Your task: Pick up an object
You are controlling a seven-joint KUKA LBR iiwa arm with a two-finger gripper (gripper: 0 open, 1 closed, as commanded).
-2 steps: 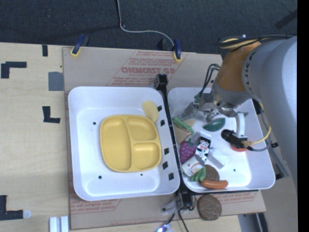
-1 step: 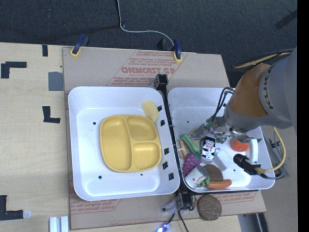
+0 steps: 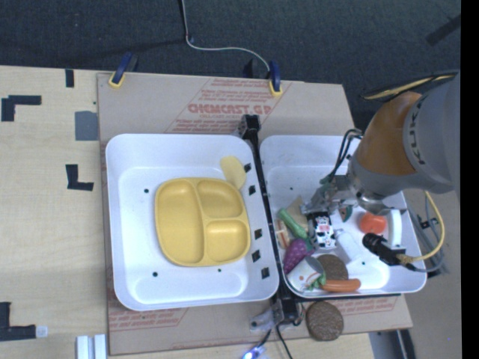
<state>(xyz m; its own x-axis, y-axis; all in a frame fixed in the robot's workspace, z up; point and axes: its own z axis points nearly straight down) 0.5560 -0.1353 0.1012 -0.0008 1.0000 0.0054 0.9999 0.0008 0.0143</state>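
Gripper [image 3: 323,229]: finger state could not be told; purple grapes [image 3: 296,252] just below-left, orange toy [image 3: 372,221] right.

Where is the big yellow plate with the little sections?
The yellow plate lies in the middle of the left bin, just below a small pale yellow piece near the divider between the bins.

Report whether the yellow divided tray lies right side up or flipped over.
Right side up. The yellow divided tray lies flat in the left bin, its three hollow compartments facing the camera.
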